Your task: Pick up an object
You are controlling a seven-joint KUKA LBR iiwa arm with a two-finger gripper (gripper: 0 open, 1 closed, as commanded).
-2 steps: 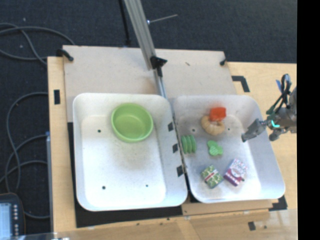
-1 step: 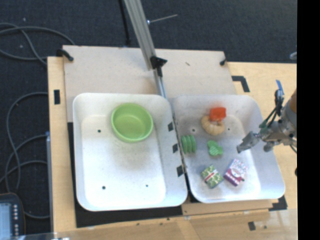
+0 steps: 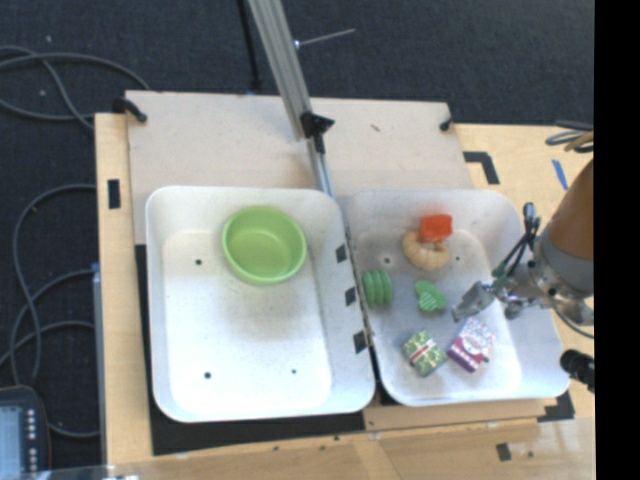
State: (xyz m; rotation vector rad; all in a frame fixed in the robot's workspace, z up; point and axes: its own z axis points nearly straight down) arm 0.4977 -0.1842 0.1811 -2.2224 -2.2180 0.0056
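hovering over right bin (image 3: 500, 393), gripper (image 3: 478, 303) just above the pink-white block (image 3: 472, 344). fingers too blurred, cannot tell if open or shut; nothing visibly held. block lies in the bin, so grasp and lift remain.

No text, label, brand, number or sign is legible anywhere on the bench or bins.

Lime-green bowl (image 3: 264, 245), orange block (image 3: 436, 227), pink-and-white patterned block (image 3: 471, 343).
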